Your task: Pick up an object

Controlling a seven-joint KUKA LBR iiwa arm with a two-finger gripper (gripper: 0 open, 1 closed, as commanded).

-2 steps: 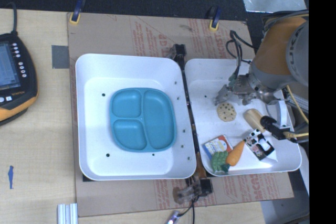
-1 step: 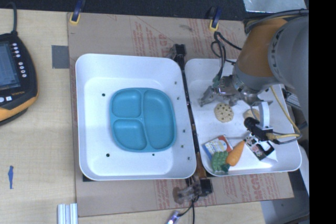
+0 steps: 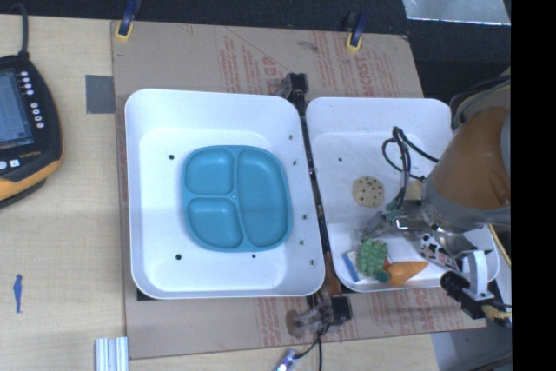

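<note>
Arm (image 3: 473,178) is down in the right bin (image 3: 347,122), over the green toy (image 3: 373,258) and carrot (image 3: 407,272) at the near wall. Can't tell if the jaws are open. Stuff's crammed together there, so it might grab two or hit the wall.

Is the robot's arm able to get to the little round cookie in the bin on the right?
Probably yes. The cookie lies flat on bare floor of the right bin, with nothing on top of it. The gripper hangs just below it, near the green toy. A black cable loops close by.
</note>
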